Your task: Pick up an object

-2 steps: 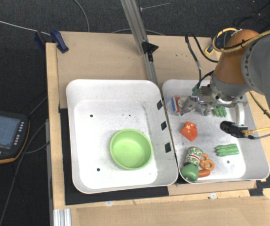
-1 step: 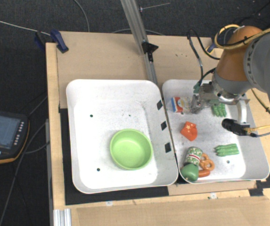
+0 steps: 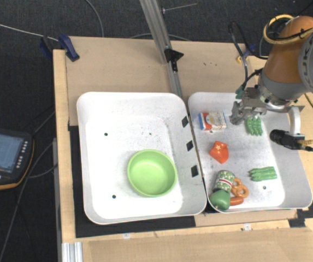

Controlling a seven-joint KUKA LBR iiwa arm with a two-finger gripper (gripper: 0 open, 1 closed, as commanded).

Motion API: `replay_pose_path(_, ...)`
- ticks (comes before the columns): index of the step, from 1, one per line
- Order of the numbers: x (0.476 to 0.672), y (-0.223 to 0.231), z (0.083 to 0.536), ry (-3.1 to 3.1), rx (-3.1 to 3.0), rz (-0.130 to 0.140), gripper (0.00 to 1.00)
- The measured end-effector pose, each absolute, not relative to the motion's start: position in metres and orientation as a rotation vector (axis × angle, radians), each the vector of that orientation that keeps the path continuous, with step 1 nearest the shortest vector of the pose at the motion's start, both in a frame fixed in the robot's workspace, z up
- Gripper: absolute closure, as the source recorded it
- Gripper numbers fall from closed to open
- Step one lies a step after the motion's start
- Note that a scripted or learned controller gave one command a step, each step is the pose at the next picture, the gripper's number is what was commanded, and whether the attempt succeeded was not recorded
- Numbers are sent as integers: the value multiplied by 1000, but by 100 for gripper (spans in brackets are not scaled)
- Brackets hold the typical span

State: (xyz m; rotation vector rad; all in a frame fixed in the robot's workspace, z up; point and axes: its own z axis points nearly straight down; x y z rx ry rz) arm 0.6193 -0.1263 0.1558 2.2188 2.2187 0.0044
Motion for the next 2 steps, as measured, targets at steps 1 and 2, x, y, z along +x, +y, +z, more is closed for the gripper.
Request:
replay_pose_path(1,619,-136,213,2218,2218,6,100)
replay_pose_path(2,620,-136,261,2219,2218,5,100)
